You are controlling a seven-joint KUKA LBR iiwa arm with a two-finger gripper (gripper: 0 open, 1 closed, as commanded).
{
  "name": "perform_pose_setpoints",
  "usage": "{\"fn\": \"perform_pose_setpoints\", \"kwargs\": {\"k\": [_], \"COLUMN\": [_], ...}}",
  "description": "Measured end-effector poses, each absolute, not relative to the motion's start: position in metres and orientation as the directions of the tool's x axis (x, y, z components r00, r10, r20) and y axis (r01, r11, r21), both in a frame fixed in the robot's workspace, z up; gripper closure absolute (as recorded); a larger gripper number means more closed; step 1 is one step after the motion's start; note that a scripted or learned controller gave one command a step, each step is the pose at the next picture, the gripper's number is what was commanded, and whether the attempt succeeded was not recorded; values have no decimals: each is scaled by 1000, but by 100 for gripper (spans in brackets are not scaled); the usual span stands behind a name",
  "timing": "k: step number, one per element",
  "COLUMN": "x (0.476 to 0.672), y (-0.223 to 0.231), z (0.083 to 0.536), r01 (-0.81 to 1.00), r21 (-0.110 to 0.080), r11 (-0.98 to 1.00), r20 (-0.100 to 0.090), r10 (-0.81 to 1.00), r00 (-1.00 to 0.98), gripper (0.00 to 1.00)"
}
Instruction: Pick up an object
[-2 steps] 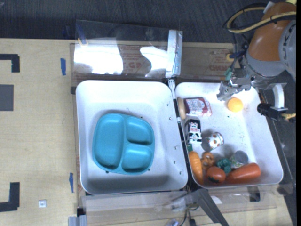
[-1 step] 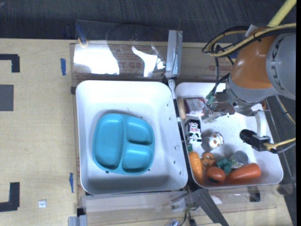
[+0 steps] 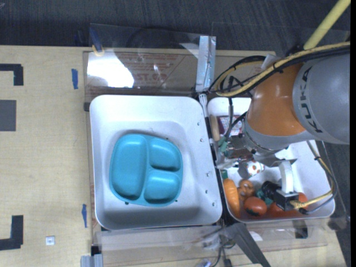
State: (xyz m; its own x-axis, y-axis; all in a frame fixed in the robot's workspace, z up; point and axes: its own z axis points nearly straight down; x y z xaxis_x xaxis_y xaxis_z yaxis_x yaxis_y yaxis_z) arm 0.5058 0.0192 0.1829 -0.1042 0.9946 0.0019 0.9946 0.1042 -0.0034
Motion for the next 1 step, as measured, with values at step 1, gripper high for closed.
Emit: {"fn": "perform_pose_setpoints", "kwargs": {"k": [1], "x": [495], "y": [-39], "z": [273], "r01": [941], "r21": [4], "r11": [338], "r20": [-3], "r10": [941], "r00": [-338], "gripper": [100]}}
